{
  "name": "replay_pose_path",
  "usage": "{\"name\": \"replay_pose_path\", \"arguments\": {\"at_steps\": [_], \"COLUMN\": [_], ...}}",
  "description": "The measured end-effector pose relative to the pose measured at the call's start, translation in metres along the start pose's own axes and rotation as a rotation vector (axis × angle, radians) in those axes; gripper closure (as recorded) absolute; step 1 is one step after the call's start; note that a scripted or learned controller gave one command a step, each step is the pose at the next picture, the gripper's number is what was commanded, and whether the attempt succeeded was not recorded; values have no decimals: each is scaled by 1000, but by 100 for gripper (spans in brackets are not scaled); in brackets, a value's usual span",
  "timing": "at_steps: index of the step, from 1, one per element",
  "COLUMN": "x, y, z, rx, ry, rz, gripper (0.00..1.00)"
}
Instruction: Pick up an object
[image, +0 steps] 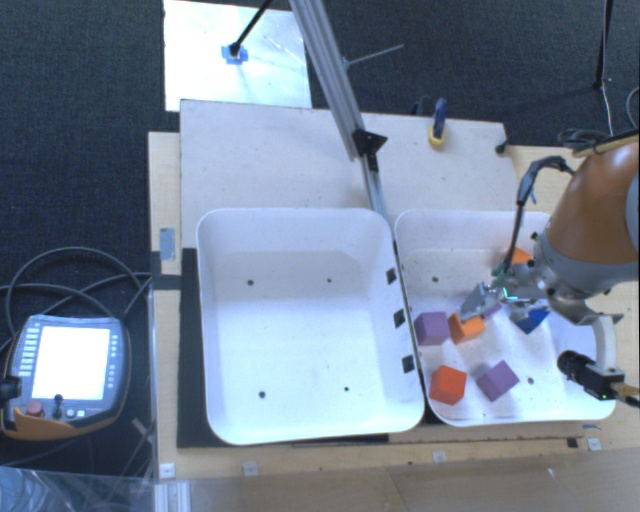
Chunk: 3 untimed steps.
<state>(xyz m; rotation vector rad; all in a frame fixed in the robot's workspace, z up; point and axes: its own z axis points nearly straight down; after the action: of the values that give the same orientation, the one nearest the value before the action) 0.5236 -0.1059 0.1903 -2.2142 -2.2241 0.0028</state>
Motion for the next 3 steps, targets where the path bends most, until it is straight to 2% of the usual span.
{"name": "replay_pose_path", "arguments": {"at_steps": [1, 2, 3], "x": [0, 9, 9], "y": [1, -4, 1], "z": [-2, 52, 77], "rx": [-5, 1, -16], "ry": [-1, 0, 0], "rz": [2, 2, 0], "gripper": [0, 0, 0]}}
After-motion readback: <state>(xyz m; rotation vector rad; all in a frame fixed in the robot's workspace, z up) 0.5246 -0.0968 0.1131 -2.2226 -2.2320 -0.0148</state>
